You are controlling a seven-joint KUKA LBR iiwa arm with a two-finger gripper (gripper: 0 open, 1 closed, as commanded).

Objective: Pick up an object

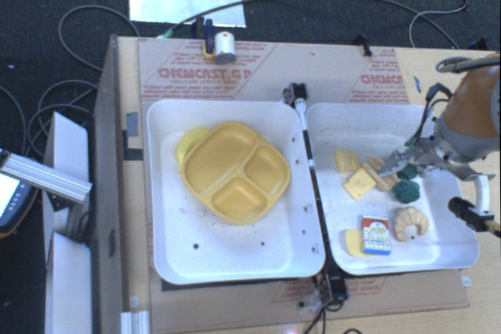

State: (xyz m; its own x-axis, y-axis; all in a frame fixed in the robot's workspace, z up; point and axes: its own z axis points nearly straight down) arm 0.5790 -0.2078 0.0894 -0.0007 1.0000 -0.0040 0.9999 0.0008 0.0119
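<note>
The right bin holds several small toy foods. Two yellow cheese wedges lie left of centre, with a tan bread-like piece beside them. A dark green broccoli piece sits just right of those. Nearer the front lie a croissant and a small red, white and blue box resting on a yellow slice. My gripper reaches in from the right, low over the tan piece and just above the green piece. Its tip is small and blurred against the objects.
The left bin carries a yellow divided plate lying over a yellow disc. A black divider rail runs between the bins. The arm's orange band hangs over the right bin's far right side. Cables trail behind the bench.
</note>
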